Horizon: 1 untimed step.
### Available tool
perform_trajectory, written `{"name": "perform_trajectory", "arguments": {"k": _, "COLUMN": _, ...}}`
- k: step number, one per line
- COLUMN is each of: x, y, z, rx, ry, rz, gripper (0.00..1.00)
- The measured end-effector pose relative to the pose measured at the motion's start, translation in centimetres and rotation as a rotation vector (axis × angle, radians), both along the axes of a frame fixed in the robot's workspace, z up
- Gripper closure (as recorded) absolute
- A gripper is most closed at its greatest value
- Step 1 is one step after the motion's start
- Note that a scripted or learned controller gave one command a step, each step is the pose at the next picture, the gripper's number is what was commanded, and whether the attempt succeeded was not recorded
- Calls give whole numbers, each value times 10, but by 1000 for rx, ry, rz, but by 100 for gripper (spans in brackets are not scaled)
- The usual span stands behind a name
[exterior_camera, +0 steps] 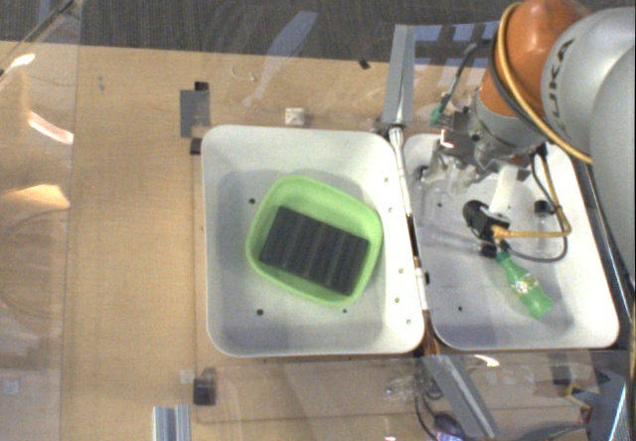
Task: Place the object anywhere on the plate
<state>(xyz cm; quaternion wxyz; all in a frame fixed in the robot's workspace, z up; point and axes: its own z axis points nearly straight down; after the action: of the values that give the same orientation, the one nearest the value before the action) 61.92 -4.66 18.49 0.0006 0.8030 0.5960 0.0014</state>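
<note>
A lime-green square plate [264, 220] sits in the left bin [224, 310]. On it lies a dark grey ridged slab [314, 250] that covers most of its inside. In the right bin [586, 325] a small translucent green bottle-shaped object [525, 290] lies tilted near the front right. My gripper [449, 169] hangs low over the back left part of the right bin, well apart from the green object and to the right of the plate. The wrist above hides much of it.
A metal divider [409, 230] separates the two bins. The grey arm with its orange band [537, 42] covers the back right corner of the right bin. A small pale cube [294, 116] rests on the wooden bench behind the left bin.
</note>
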Motion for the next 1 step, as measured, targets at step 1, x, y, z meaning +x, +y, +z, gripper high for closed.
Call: {"name": "perform_trajectory", "arguments": {"k": 1, "x": -30, "y": 61, "z": 8, "rx": 0, "ry": -1, "rz": 123, "gripper": 100}}
